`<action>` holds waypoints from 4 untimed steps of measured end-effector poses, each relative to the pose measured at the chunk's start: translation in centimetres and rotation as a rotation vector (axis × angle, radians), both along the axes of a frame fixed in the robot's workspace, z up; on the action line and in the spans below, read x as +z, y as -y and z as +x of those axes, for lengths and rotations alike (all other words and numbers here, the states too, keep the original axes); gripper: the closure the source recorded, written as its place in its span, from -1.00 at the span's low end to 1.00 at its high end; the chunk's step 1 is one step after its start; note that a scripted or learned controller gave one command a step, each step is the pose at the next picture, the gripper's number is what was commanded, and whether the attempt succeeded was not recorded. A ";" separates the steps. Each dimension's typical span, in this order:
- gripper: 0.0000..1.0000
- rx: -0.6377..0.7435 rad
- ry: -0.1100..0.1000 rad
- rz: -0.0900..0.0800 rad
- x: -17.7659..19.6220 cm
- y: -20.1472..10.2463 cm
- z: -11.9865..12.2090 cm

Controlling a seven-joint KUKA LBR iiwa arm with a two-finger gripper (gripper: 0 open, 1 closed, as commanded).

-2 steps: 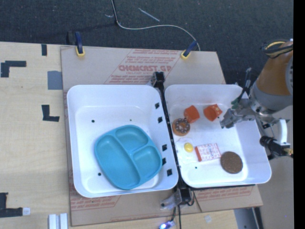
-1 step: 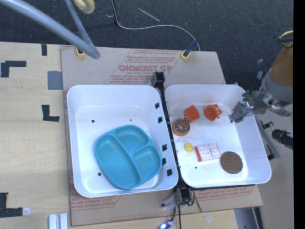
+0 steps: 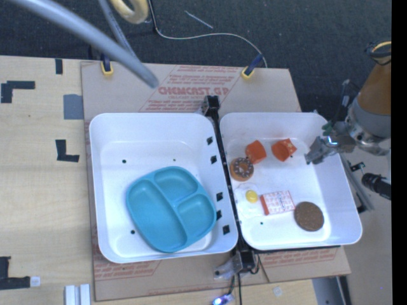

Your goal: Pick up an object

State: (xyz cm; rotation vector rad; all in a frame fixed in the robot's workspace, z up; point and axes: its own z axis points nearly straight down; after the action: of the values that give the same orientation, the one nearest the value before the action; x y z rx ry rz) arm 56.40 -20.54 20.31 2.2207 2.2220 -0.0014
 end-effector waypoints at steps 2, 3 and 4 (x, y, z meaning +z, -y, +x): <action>1.00 0.007 0.000 0.003 0.1 -11.6 -0.3; 1.00 0.005 -0.002 0.002 0.1 -15.9 -1.5; 1.00 0.008 0.001 0.003 1.4 -21.6 -1.7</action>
State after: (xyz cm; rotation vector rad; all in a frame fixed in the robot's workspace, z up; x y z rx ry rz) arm 54.66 1.06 21.72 2.2133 2.2314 0.0021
